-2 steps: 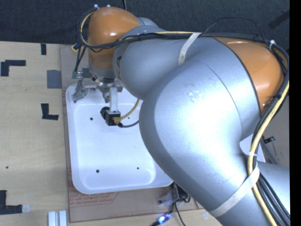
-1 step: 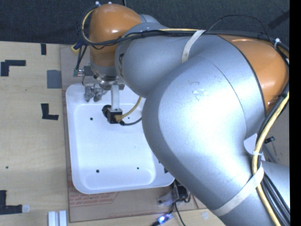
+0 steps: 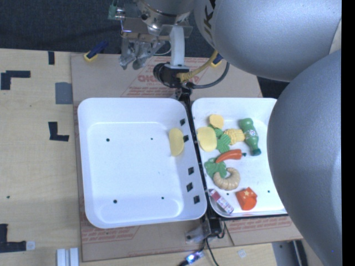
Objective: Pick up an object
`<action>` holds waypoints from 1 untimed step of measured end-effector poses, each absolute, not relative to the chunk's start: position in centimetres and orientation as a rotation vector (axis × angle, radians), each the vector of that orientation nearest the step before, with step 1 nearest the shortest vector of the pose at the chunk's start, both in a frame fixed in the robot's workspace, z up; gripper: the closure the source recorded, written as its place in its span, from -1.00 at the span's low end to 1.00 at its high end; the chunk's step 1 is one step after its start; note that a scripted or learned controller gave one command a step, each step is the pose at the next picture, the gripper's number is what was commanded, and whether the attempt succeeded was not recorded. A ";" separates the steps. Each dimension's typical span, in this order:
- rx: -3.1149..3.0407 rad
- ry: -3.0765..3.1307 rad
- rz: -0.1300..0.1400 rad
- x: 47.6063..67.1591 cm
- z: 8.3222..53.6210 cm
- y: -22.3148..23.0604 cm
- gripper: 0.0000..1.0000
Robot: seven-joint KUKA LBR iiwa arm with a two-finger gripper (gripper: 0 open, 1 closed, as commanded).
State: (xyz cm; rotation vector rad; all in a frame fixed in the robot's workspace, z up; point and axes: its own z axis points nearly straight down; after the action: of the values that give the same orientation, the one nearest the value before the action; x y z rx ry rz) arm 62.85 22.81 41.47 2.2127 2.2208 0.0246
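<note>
Yellow toy piece (image 3: 176, 142) lies alone in the left bin (image 3: 94, 148), against the divider (image 3: 190, 148).

Just right of that divider, the right bin (image 3: 266, 195) holds clustered toy food. Beyond the divider's far end, the claw (image 3: 138, 57) hangs over the surface (image 3: 33, 148), gripping nothing; whether it is spread or closed is unclear.

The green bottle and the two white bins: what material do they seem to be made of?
The green bottle looks like moulded plastic: uniform saturated colour, slight sheen, toy-like shape. The left bin and right bin seem thin formed plastic: smooth matte white, rounded corners and rims. None of this is certain from the camera view.
</note>
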 end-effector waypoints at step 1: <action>2.211 2.222 0.022 62.4 54.5 23.4 1.00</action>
State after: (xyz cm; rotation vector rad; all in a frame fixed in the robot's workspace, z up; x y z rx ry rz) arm 62.37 23.40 54.46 2.2114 2.2222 0.0223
